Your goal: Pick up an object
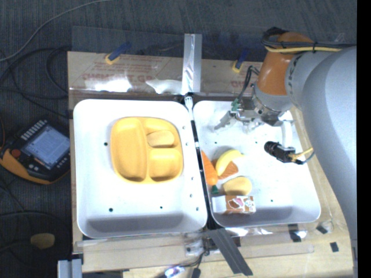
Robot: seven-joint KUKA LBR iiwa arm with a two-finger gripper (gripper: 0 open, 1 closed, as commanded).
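Dark grey carpet floor [46, 39] all around, with a handheld pendant [36, 150] lying far left. Wooden bench [87, 65] next, left white bin [139, 213] holding a yellow divided tray [145, 149]. Right white bin [272, 207] has toy food bunched near its left wall: carrot [208, 168], banana [228, 157], small carton [239, 204]. Gripper [235, 117] up at the back of it, fingers spread, grasping nothing.

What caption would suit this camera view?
Grey robot arm reaching over the right bin of toy food, beside a yellow divided tray.
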